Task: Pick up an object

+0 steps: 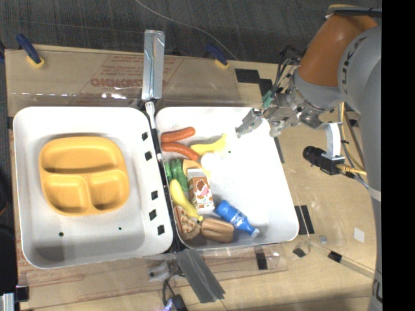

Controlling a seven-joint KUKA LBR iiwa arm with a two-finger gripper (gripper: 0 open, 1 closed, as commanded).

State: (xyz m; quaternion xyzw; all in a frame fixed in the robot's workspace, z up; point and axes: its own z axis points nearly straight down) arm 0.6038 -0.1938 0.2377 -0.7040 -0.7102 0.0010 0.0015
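Observation:
My gripper (257,131) hangs over the far right corner of the right bin (272,193), fingers apart and nothing between them. Toy foods lie along that bin's left side: two orange sausages (178,135) (182,151), a small yellow piece (211,146), a green item (175,171), a small carton (200,188), a yellow banana (182,200), a blue bottle (235,218) and a brown bun (218,230). The yellow piece is the nearest to the gripper, down and to its left.
The left bin (26,225) holds a yellow divided tray (83,173). A metal divider post (153,63) stands between the bins at the far edge. The right bin's right half is bare white floor.

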